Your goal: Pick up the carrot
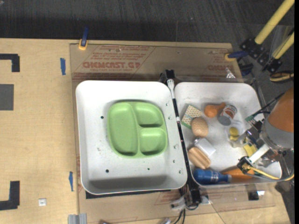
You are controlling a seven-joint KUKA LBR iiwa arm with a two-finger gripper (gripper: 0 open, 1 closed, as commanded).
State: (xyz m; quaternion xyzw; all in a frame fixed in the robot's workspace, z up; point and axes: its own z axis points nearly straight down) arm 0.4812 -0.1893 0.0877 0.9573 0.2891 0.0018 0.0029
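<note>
We look down from a single fixed camera above the counter [37, 125], tilted at a slant and set fairly far back, so both white bins [88, 125] sit mid-frame while the arm [280, 120] enters at the right edge.

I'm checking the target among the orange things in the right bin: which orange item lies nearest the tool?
The carrot, long and thin along the bin's front wall, just below the tool. The round orange fruit sits much farther back.
</note>
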